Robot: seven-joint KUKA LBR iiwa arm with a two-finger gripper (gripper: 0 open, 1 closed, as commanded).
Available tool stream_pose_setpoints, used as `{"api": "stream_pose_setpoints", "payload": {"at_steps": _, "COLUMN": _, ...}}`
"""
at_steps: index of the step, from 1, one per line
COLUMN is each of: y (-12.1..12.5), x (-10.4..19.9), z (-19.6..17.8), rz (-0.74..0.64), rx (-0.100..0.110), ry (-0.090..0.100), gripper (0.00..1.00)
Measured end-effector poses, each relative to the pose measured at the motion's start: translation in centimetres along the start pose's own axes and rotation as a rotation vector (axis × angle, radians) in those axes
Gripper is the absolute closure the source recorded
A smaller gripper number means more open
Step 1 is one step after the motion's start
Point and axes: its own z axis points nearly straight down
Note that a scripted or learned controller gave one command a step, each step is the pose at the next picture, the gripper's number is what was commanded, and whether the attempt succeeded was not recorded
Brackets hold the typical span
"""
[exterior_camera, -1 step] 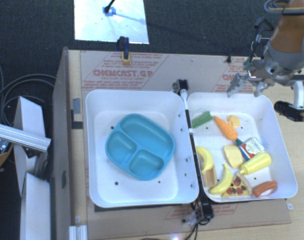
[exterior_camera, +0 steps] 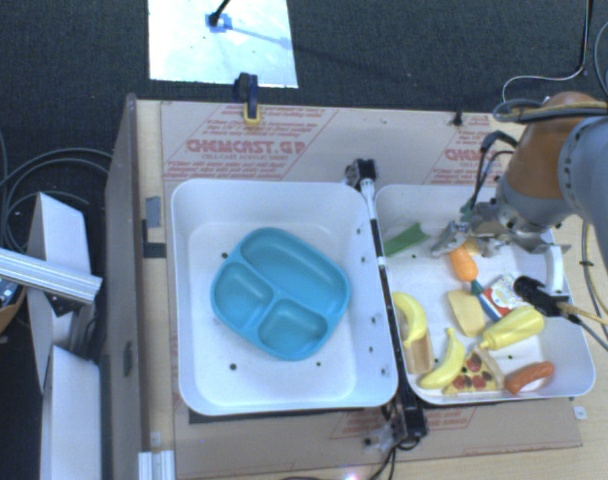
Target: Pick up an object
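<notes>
My gripper (exterior_camera: 465,239) hangs low over the back of the right bin (exterior_camera: 581,360), at the end of the grey arm with the orange band (exterior_camera: 540,158). Right under it, towards the front, lies a small orange carrot toy (exterior_camera: 465,264). A green bean-like piece (exterior_camera: 405,237) lies to its left. Further forward are two yellow bananas (exterior_camera: 410,314) (exterior_camera: 443,360), a pale cheese wedge (exterior_camera: 466,312), a yellow bottle (exterior_camera: 514,328), a pizza slice (exterior_camera: 475,372) and a red sausage (exterior_camera: 529,376).
The left bin (exterior_camera: 199,368) holds a blue three-compartment plate (exterior_camera: 280,292). A ridge (exterior_camera: 379,268) with a black clamp (exterior_camera: 362,174) at its far end divides the two bins. Cables trail by the arm at the right.
</notes>
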Motion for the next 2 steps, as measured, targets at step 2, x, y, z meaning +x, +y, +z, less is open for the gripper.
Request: {"api": "stream_pose_setpoints", "payload": {"at_steps": 2, "y": -2.7, "x": 6.0, "z": -11.5, "rz": -0.011, "rx": -0.015, "ry": 0.001, "gripper": 1.0}}
